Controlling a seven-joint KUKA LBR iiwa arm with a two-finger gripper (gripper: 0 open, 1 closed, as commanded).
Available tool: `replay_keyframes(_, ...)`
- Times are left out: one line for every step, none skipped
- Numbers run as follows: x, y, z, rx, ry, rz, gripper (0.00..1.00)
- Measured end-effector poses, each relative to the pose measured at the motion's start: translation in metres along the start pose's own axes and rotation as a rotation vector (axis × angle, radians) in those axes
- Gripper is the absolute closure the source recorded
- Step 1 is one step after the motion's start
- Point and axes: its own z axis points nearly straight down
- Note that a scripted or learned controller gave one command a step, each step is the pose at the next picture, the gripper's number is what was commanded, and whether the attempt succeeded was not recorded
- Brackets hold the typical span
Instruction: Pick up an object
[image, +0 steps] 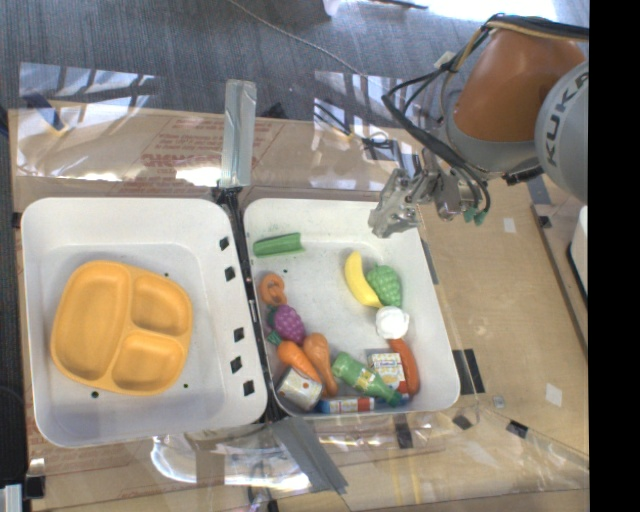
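**Bench check: gripper over far-right corner of toy bin, nothing between fingers**

Arm (520, 85): grey metal w/ glossy orange band, enters from the right, black cables looped round the wrist. Gripper (392, 222) hangs at the far-right corner of the right bin (435, 300), approx. over the rim. Metal fingers (385, 218) point down-left; no item seen between them. Gap between fingers too blurred to judge – can't tell how far apart they stand.

Right bin: shallow white plastic, rounded corners, speckled floor. Contents, all plastic play food:
- Green cucumber (277, 243), smooth cylinder, lying flat near the far-left wall, apart from the rest.
- Yellow banana (358, 279), curved, touching a knobbly green piece (385, 285) on its right. Both sit nearest the gripper, just below it in view.
- White rounded piece (392, 322) below those, w/ a red-orange sausage shape (405, 365) under it.
- Orange roundish item (272, 289) by the left wall; purple grape bunch (288, 323), bumpy, just beneath.
- Two orange carrots (308, 358), tapered, side by side.
- Green bottle (358, 373), lying tilted; small can (298, 390) and flat packets at the near wall, crowded together.

Left bin (60, 225): same white plastic. Holds a yellow-orange tray (122, 326) w/ three moulded compartments, matte finish, rounded outline, lying flat.

Bench (500, 300): brown board under clear wrinkled film, grey tape strips at the bin edges.
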Motion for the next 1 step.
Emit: replay_keyframes(-0.0028, -0.02, 0.0974, -0.011, 0.017, -0.591, 1.0)
